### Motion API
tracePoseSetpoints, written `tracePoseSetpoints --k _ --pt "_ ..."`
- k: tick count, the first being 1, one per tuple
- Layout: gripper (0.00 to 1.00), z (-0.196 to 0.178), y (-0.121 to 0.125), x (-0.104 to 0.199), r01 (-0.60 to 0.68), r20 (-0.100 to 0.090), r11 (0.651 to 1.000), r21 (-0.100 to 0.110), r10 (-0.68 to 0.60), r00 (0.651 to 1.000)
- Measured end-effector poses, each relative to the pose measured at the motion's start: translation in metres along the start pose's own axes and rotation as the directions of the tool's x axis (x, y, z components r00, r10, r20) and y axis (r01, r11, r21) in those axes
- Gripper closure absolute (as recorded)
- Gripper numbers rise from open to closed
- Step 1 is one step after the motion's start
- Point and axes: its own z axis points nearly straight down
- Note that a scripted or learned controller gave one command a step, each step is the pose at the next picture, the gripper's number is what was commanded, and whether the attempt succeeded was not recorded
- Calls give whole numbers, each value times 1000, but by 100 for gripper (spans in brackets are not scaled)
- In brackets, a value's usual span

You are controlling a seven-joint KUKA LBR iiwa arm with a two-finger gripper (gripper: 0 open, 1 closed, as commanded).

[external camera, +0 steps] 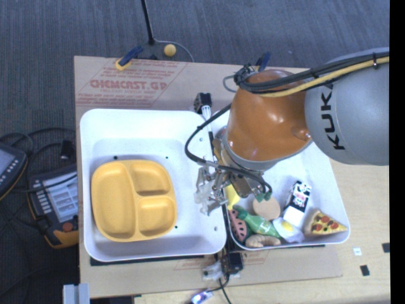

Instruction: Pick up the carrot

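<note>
My gripper [212, 193] hangs low over the wall between the two bins, at the left edge of the right bin [329, 176]. The arm's orange wrist [266, 122] covers the upper part of that bin and hides whatever lies beneath it. Toy food is heaped at the bin's front, just right of the gripper: a yellow piece [231, 199], a watermelon slice [239, 223], a green item [261, 224], a tan round disc [266, 209] and a tan lumpy piece [262, 240].
A yellow divided plate [133, 198] lies in the left bin [101, 128]. A small carton [299, 198], a white and yellow piece [290, 224] and a pizza slice [326, 224] sit at the right bin's front right. Cables and a clamp [204, 103] stand behind the bins.
</note>
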Motion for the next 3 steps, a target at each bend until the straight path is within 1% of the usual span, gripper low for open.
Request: tracePoseSetpoints --k 1,2,3 --pt "100 29 -8 4 381 -1 925 -1 -381 925" --pt "100 19 -8 3 380 2 925 -1 -380 925" --pt "100 28 4 -58 660 3 752 0 -660 752"
